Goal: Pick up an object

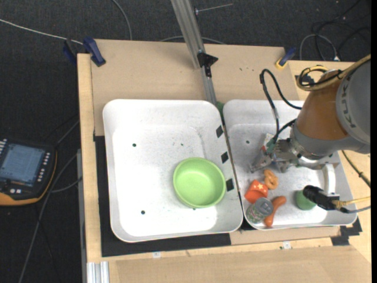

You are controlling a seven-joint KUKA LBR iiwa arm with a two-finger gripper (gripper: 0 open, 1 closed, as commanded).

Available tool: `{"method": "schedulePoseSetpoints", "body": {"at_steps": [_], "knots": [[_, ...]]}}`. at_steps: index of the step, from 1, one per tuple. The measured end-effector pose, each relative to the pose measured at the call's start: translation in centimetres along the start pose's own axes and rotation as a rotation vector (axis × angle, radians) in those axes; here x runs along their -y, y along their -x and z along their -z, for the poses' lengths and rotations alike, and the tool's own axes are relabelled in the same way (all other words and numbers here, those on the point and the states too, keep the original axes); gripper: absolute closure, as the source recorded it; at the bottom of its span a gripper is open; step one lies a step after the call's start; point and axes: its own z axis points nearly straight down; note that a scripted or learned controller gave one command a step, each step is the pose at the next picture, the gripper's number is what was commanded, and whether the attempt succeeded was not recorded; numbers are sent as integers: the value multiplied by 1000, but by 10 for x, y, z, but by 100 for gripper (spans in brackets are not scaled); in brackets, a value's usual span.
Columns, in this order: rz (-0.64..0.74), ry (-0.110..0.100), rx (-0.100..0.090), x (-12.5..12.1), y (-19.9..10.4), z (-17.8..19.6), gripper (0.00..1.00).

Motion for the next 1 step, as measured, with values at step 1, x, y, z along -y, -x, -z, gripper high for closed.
{"method": "schedulePoseSetpoints", "body": {"at_steps": [1], "knots": [[0,4,0,-1,0,12,100]]}}
